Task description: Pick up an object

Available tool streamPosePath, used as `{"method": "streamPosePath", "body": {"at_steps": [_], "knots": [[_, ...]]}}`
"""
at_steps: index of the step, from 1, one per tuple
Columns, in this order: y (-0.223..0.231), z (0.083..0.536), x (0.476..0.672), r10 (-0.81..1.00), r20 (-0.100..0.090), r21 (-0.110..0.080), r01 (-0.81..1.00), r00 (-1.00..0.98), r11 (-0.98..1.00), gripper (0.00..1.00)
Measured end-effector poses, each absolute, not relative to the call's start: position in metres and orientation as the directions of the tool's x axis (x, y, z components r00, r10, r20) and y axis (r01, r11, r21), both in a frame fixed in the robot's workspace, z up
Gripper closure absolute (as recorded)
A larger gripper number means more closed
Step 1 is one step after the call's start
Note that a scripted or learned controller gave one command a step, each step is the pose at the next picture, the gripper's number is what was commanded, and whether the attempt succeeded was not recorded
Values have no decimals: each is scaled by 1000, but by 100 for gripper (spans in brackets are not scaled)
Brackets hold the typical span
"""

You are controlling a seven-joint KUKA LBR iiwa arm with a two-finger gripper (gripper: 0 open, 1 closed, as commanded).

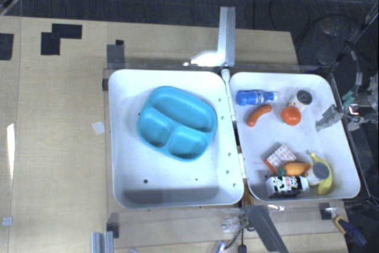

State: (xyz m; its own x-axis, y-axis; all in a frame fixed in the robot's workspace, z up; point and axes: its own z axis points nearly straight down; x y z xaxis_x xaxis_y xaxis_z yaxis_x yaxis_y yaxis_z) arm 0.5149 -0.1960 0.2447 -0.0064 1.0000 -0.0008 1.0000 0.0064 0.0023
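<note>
The right bin holds several small objects. A blue bottle lies near its far left, with a red-orange sausage just in front of it. An orange ball-shaped fruit and a small jar with a dark lid sit to the right of them. At the bin's front lie a patterned packet, an orange carrot-like piece, a black-and-white carton and a yellow banana. My gripper hangs at the bin's right rim, apart from all of them.
A blue divided plate lies in the left bin. A metal post rises behind the wall between the bins. Cables and a fan stand beyond the bench at the far right.
</note>
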Motion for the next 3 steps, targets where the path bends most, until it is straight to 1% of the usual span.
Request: {"method": "streamPosePath", "body": {"at_steps": [1,2,3], "knots": [[-179,162,565,997,0,1,997,83,-83,0],[-198,93,622,993,-1,4,993,116,-116,0],[-197,105,624,994,-3,9,994,108,-108,100]]}}
